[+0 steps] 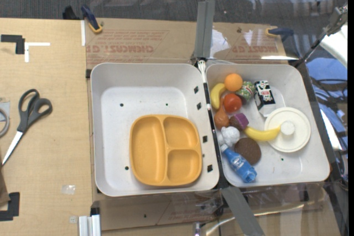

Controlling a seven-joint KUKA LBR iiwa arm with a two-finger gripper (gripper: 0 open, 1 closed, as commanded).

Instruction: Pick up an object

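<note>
Two shallow white plastic bins sit side by side on the bench. The left bin [105,119] contains one item: an orange three-compartment plastic tray [165,149], lying flat toward the bin's near right area, close to the dividing wall.

The right bin [310,163] contains all candidate objects, clustered along its left wall. At the far end, a round orange fruit [233,82] sits beside a small yellow banana [217,95] that lies against the left wall. A red tomato-like ball [232,102] touches the orange fruit's near side. To the right of these lie a green patterned item [246,89] and a black-and-white carton [264,93]. Nearer the camera are an orange-brown piece [221,118], a purple block [239,120] and a white rounded object [229,134], packed tightly together. A second, larger yellow banana [262,133] rests with its right end overlapping the rim of a white round plate [289,130], which carries a small white knob. A brown oval object [247,150] touches a blue plastic bottle [238,163] lying on its side near the bin's front left corner.

A pair of black-handled scissors [25,116] lies on the wooden bench surface [50,174], well apart from both bins. The gripper's state cannot be told.
</note>
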